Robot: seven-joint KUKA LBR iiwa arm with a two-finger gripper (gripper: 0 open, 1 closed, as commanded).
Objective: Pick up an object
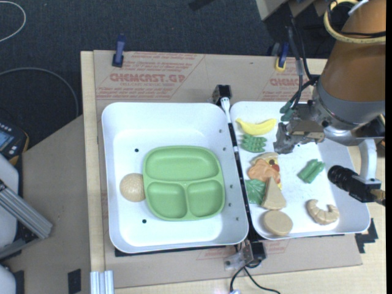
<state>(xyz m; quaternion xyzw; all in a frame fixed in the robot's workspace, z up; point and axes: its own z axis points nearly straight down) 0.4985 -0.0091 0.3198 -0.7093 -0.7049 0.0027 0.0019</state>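
A green divided plate point(182, 182) sits in the white left bin point(116, 164); a yellow banana point(256, 126) lies by the right bin's far edge.

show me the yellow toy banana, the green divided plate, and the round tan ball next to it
yellow toy banana point(256, 126), camera view, middle of its curve
green divided plate point(182, 164), camera view, large upper compartment
round tan ball point(131, 187), camera view, centre

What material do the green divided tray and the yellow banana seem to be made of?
The green divided tray looks like moulded plastic: uniform colour, soft sheen, rounded compartments. The banana is probably a plastic toy: flat, even yellow, smooth surface.
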